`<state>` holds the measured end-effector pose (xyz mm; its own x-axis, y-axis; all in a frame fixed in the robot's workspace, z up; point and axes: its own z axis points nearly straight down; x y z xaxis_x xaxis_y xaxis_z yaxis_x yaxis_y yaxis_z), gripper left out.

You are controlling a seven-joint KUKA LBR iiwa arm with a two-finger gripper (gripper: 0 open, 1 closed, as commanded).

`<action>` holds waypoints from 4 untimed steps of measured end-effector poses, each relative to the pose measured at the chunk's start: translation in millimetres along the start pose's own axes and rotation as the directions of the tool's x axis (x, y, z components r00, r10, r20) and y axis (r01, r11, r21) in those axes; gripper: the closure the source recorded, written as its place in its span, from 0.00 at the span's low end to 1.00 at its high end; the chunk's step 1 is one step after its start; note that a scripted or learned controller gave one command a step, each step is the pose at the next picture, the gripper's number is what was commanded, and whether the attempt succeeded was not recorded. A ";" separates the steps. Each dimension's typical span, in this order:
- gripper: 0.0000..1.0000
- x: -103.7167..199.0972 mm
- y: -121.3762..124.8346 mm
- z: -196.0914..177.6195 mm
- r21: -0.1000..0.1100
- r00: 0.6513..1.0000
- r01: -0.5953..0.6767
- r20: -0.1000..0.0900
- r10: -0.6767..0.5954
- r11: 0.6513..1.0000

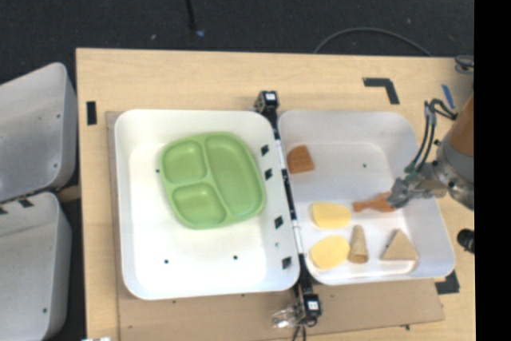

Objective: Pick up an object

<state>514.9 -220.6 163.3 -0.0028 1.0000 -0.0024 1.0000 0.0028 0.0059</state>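
- Tabletop (200, 76): light wood, carrying two shallow white bins set side by side, touching along a central seam.
- Left bin (136, 251): holds one green divided plate (212, 180), lying flat near the bin's centre. Not involved in the current step.
- Right bin (343, 132): holds the candidates for pickup, mostly gathered toward its near edge.
- Arm (459, 148): enters over the right bin's right edge, wrist lowered toward the bin floor.
- Claw (402, 194): low over the right bin near its right edge, at the end of an orange-brown piece (371, 205). Whether its grip is apart or together cannot be told; no object is visibly between its tips.
- Objects, right bin: two yellow rounds (330, 215) and (329, 252) near the seam side; a tan wedge (398, 247) in the near right corner; a tan cone (358, 244) between round and wedge; a brown square (299, 160) by the seam, well apart from the rest.
- Assessment: the step in hand appears to be the descent onto the orange-brown piece. The next move calls for closing squarely on it, then a lift to confirm the hold.
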 end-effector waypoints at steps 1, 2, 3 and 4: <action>1.00 -1.7 2.0 -44.1 -0.001 1.000 0.001 0.001 -0.001 1.000; 1.00 47.3 2.7 -60.2 0.002 1.000 0.004 -0.002 -0.004 1.000; 1.00 108.6 -3.4 -65.3 0.004 1.000 0.006 -0.004 -0.006 1.000; 1.00 155.6 -11.2 -70.6 0.006 1.000 0.004 -0.004 -0.004 1.000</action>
<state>502.9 -64.9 233.5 -0.0072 1.0000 0.0018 1.0000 0.0072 0.0003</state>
